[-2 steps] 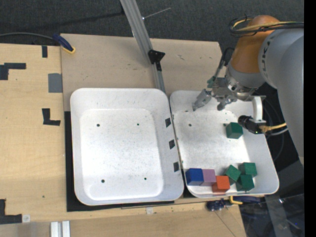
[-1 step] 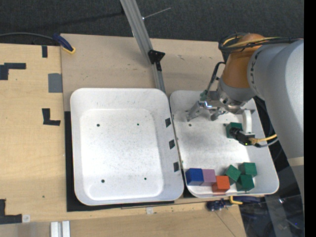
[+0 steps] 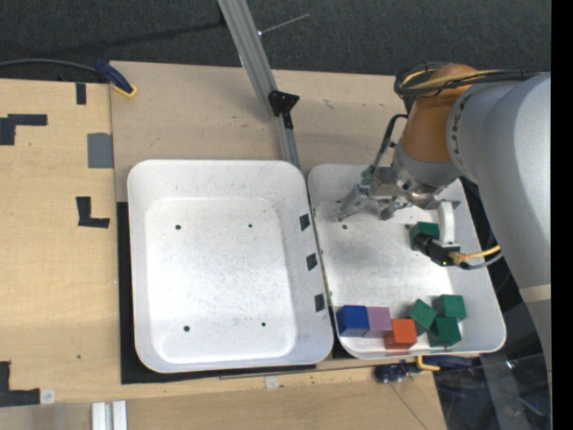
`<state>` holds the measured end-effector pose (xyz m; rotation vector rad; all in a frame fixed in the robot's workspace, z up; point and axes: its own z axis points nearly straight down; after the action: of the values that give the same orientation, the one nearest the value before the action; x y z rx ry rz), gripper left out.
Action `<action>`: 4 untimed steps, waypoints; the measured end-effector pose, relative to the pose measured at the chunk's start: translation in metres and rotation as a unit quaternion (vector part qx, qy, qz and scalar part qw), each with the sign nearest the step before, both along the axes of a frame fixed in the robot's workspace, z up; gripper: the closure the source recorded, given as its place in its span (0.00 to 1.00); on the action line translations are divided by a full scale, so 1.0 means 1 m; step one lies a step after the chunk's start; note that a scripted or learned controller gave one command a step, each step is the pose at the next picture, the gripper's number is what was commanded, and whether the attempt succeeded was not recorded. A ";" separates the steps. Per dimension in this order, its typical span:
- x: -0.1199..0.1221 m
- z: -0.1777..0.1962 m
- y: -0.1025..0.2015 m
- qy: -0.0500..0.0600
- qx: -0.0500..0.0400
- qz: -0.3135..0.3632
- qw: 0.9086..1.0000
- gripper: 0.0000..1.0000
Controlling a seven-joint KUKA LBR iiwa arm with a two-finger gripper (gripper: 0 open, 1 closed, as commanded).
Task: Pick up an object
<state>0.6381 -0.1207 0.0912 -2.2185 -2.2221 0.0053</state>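
Observation:
My gripper (image 3: 351, 207) hangs over the far part of the right bin (image 3: 358, 258), pointing toward its left wall, and I see nothing in it. Along the near edge of that bin lies a cluster of blocks: a blue block (image 3: 353, 319), a purple block (image 3: 380, 318), an orange block (image 3: 403, 331) and three green blocks (image 3: 445, 330). They lie well below the gripper in the view, apart from it. A small green piece (image 3: 424, 232) shows beside the wrist, partly hidden by a white part and a cable.
The left bin (image 3: 143, 240) stands beside the right one, their rims touching. A slanted metal pole (image 3: 255, 52) rises behind the bins. The grey arm with its orange band (image 3: 430, 128) covers the right bin's far right corner.

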 end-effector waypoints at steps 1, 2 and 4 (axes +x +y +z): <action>0.000 0.010 0.001 0.000 0.000 0.001 1.000 1.00; 0.011 0.062 -0.001 -0.004 0.000 0.000 1.000 1.00; 0.018 0.167 0.005 -0.004 0.000 0.000 1.000 1.00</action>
<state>0.6557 -0.1153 0.2578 -2.2221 -2.2256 -0.0041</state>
